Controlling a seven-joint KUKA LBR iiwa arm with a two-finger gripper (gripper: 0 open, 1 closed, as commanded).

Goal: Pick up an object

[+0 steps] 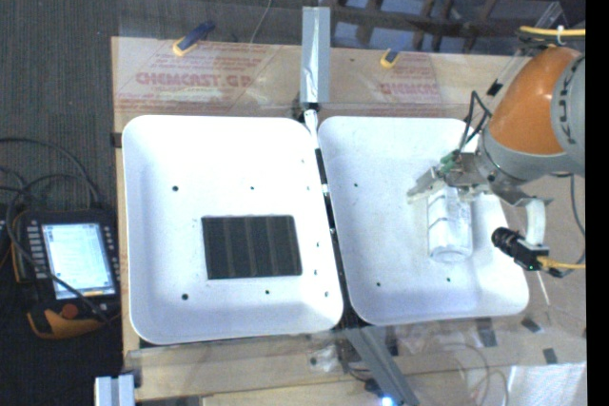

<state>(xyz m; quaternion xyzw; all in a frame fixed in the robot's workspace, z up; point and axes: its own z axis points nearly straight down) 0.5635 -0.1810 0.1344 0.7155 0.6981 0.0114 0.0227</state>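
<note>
A clear plastic bottle [449,228] lies in the right bin [381,204], towards its right side, long axis running near to far. The gripper [445,176] hangs right over the bottle's far end, below the arm's orange band [533,109]. Whether it touches the bottle cannot be made out. A dark grey ribbed rectangular pad [251,246] lies flat in the left bin [171,157], a little right of its middle.
The grey arm comes in over the right bin's right rim, with a black fitting and yellow cable [519,247] beside it. A metal post [314,52] stands behind the seam between the bins. A tablet [71,260] sits on the floor left of the bench.
</note>
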